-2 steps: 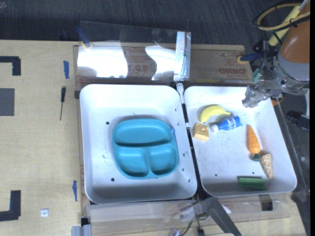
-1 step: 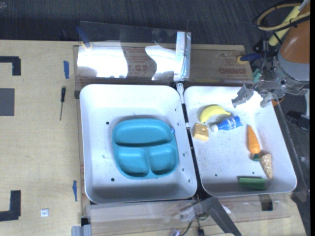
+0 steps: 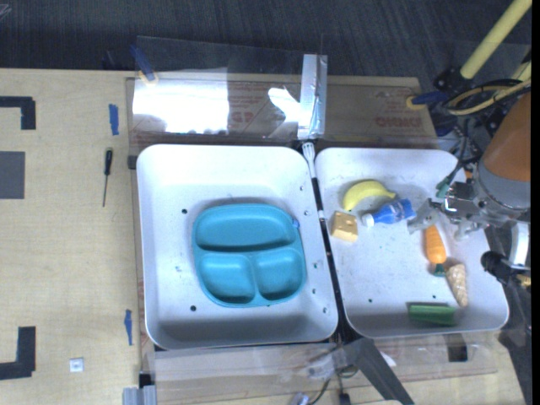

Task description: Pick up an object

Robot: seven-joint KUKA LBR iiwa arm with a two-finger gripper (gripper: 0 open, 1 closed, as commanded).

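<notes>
My gripper (image 3: 460,205) hangs over the right bin's (image 3: 384,298) right edge; I cannot tell how it is set. Just beside it lies the carrot (image 3: 434,246), then a pale cone (image 3: 456,283) and a green block (image 3: 431,313) near the front rim. The banana (image 3: 368,193), blue bottle (image 3: 388,213) and tan cube (image 3: 343,225) cluster near the divider. The bin's middle floor lies bare. A blue tray (image 3: 247,253) sits in the left bin (image 3: 160,226).
</notes>
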